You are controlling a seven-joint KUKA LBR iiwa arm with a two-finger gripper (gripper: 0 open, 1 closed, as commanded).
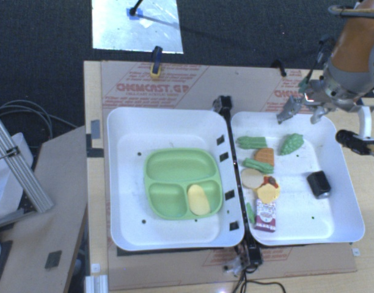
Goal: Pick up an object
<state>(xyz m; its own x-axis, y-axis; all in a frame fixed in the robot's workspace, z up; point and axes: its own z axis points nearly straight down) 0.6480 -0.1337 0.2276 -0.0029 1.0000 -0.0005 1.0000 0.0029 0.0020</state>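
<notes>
My gripper (pixel 302 115) hangs open over the far edge of the right bin (pixel 346 224), with nothing between its fingers (pixel 285 113). Just in front of it, inside the bin, lies a green leafy piece (pixel 291 143). Along the bin's left side lie a green pod (pixel 251 142), an orange piece (pixel 264 156), a small green bean (pixel 258 165), a tan disc (pixel 252 178), a yellow piece (pixel 268 193) and a red packet (pixel 266 216). A black block (pixel 319 184) rests towards the right side.
The left bin (pixel 126 133) holds a green divided plate (pixel 175 163) with a yellow piece (pixel 199 199) in its near right compartment. A black divider (pixel 231 157) joins the bins. A shiny sheet (pixel 137 17) lies beyond the bench.
</notes>
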